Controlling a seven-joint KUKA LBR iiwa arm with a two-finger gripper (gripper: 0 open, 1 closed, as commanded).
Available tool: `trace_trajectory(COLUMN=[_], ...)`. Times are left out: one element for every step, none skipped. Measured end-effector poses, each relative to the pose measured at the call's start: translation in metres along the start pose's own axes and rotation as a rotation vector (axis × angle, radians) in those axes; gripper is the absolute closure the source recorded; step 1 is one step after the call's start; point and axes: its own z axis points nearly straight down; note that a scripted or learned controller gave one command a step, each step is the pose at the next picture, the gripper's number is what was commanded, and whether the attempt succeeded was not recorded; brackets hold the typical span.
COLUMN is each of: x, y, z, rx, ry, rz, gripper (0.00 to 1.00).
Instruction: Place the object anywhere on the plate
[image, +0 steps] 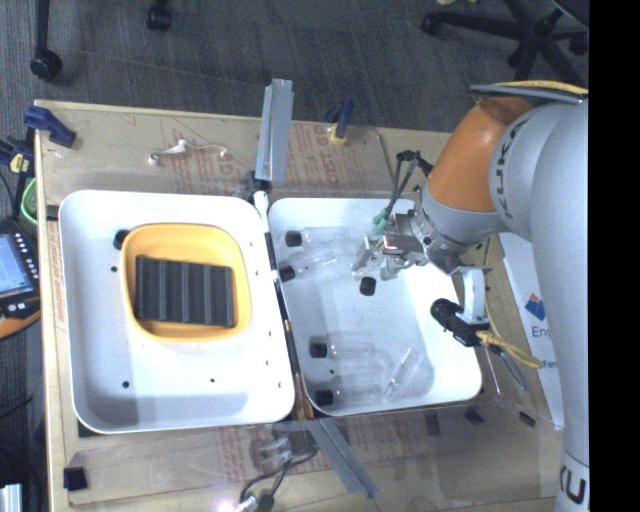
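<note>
Plate (186, 243), yellow with rounded corners, lay in the left white bin (90, 380) on a plywood tabletop (130, 140). The tabletop stood over dark grey carpet (200, 50), where chair castors (42, 66) showed at the top. A screened device (12, 268) sat at the far left edge, with a blue clamp (48, 125) on the corner above it. On the plate rested a dark ribbed block (187, 292), rectangular, with parallel grooves, well inside the rim. The right bin (400, 310) held clear plastic items (385, 365) and a small black piece (367, 286). The gripper (385, 250) hung over this bin's upper part; whether it was apart or together could not be told. The arm (540, 200) bore "KU" near its base, and a sheet (535, 320) beside it read "En".
</note>
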Motion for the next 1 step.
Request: trace_trajectory(x=[0.0768], y=[-0.0104], z=[-0.0276], rx=[0.002], ry=[0.001], rz=[-0.213], gripper=[1.00])
